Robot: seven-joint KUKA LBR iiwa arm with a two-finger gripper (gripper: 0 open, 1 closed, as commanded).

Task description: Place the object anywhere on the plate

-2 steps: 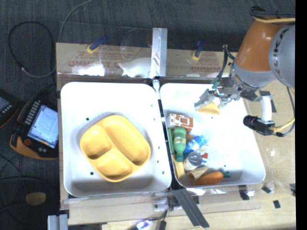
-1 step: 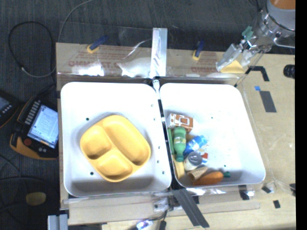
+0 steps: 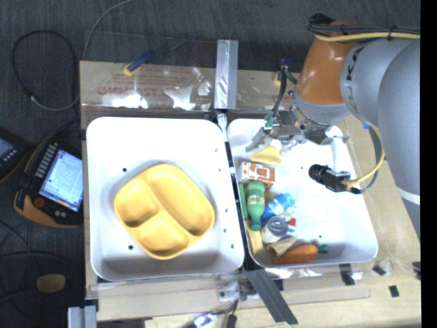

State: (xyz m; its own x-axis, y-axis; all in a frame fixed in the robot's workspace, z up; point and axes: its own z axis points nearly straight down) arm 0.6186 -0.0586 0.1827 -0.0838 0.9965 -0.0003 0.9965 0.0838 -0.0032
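Pincer (image 3: 278,134) over right bin (image 3: 355,203); grip state cannot be told. Yellow wedge (image 3: 268,154) beneath, tip pointing up-right. Plate (image 3: 164,210) in left bin. Labels unreadable.

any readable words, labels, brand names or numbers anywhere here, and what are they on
None can be read as text.
Handheld pendant screen, on the floor left of the bench: lines of display text, too small to read.
Orange and white carton in the right bin: printed front, too blurred to read.
Green bottle beside it: a pale label, nothing legible.
Blue and white packet: printing blurred.
Yellow plate in the left bin: no markings seen.
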